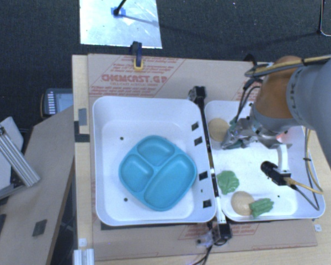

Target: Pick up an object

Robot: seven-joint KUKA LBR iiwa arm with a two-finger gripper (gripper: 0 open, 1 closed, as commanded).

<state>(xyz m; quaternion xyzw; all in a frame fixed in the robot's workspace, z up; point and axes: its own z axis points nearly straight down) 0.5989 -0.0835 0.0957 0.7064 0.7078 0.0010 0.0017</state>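
My gripper [233, 138] hangs low in the right bin [303, 203], near that bin's upper left corner. Just to its left lies a round tan item [217, 128], close to the gripper tip; whether they touch I cannot tell. Nearer the front of the same bin sit a green leafy piece [227, 181], a second tan round item [241, 202] and a smaller green piece [261, 206] beside it. The grey arm with its orange band [276, 95] covers the bin's upper right part.
The left bin [107, 115] holds a blue divided plate [157, 171]. A black divider with clips [204, 142] runs between the two bins. A black part with a yellow cable [276, 173] hangs off the arm over the right bin.
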